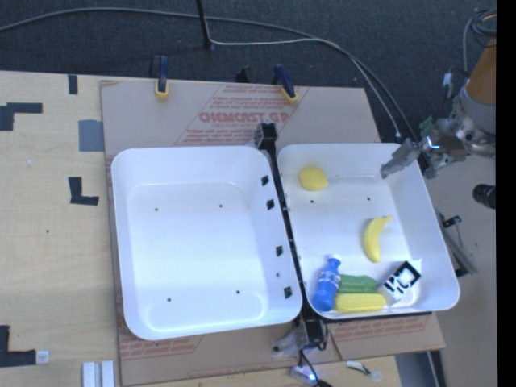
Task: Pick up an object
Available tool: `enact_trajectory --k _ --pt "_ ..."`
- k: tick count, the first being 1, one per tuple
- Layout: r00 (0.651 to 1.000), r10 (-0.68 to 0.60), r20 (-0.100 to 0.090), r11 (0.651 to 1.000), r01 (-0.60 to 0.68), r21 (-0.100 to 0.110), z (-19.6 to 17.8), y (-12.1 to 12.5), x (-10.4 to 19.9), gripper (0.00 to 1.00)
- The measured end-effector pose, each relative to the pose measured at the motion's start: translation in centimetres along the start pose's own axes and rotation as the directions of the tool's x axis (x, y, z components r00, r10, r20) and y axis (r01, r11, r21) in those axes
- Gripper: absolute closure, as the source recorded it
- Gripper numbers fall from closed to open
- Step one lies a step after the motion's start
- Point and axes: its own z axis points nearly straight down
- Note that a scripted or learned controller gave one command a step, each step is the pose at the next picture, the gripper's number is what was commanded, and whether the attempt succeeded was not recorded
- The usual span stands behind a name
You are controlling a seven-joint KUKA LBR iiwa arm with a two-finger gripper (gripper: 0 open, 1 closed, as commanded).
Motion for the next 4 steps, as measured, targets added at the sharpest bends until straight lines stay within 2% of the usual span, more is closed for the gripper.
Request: enact_trajectory --k 1,2,4 --pt "1.0 -0.001 0.002 1.0 0.001 -0.008 -0.5 0.1 0.0 0.0" --pt "1.0 -0.002 0.0 1.0 0.002 -0.002 5.9 0.3 0.1 0.0" --pt "1.0 -0.002 0.001 1.0 0.002 -0.004 16.0 0.4 1.1 0.0"
